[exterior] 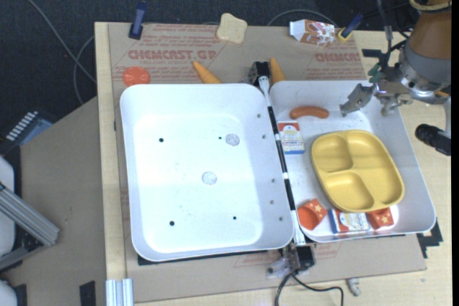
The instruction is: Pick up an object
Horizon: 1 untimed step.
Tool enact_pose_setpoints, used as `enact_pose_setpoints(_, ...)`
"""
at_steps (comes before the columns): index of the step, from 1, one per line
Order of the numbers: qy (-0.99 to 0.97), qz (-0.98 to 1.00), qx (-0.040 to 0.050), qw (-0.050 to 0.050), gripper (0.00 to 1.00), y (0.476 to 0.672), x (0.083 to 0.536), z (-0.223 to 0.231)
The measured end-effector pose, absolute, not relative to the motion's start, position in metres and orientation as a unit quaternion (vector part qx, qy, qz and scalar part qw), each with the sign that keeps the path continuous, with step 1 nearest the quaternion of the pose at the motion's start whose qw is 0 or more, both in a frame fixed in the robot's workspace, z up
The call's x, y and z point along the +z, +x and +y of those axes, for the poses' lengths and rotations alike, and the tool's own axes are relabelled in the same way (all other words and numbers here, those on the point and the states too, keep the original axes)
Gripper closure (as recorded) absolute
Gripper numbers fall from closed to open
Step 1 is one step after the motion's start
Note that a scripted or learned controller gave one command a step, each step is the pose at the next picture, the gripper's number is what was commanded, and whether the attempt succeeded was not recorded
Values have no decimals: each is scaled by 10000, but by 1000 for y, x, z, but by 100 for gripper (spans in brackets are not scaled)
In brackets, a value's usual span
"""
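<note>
One yellow tray (356,168) half-hides a red-white carton (362,219); end effector (367,100) spread, holding nothing.

Glossy yellow plastic tray (356,170)

Arm (434,32): cut off by the frame edge at 3 o'clock. Gripper (369,100) finger spacing: too small to judge. Red-and-white carton (362,220): partly hidden beneath the yellow divided plate (356,168) at its 6 o'clock side; print illegible.
</note>
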State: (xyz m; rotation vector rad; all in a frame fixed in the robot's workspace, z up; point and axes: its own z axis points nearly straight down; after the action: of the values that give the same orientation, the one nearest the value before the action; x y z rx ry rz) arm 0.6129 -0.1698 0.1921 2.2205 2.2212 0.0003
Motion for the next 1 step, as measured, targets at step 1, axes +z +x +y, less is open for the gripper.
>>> enact_pose_setpoints(1, 7065, 7077, -1, -18, 0, 614, 132, -94)
